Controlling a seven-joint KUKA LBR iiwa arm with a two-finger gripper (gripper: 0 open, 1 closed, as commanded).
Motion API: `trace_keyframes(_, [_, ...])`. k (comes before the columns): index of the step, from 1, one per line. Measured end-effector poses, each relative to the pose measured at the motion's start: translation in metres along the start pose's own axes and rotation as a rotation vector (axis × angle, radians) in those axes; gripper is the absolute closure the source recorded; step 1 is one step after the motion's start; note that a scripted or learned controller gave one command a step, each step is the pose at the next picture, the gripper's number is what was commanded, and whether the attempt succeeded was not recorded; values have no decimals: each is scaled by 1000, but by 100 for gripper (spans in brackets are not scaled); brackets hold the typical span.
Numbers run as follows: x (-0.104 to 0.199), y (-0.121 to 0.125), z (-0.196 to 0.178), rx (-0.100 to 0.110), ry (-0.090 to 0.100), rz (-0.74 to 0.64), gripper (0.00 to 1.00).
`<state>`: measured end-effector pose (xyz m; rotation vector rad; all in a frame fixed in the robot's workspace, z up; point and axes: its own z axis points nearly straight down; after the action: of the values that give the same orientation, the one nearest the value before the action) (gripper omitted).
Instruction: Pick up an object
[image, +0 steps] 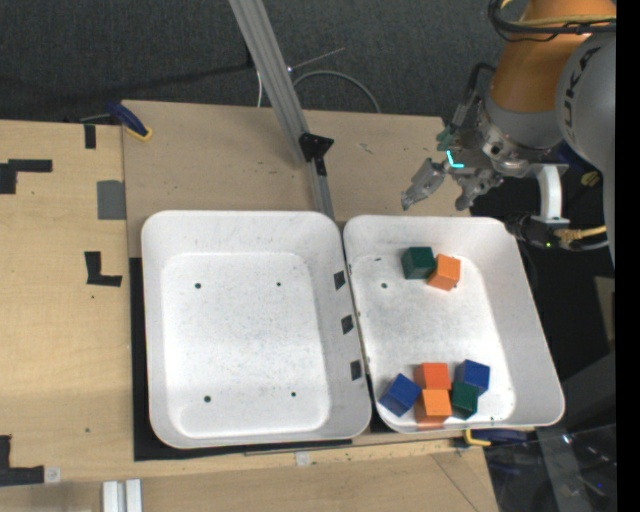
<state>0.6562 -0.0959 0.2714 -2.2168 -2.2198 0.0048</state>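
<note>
Camera view, read from the left: black tape marks are seen on the tan desk, and a blue and yellow clamp is seen near its far edge. A left bin is set on the desk, with only small dark dots on its floor. A grey metal pole is slanted down from the top to a black bracket just above the seam between the bins.

The right bin is set touching the left one. Near its far side a green block and an orange block are found touching each other. At its near edge a cluster is gathered: a blue block at the left, two orange blocks stacked front to back in the middle, a second green block beside them, and a second blue block behind that.

The pincer is held above the desk just beyond the far rim of the right bin, apart from every block. Its fingers are spread apart and nothing is held between them. The grey arm with its orange band is seen at the upper right.
</note>
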Motion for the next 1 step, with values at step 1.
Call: trace_keyframes(1, [0, 1, -2, -4, -1, -1, 0])
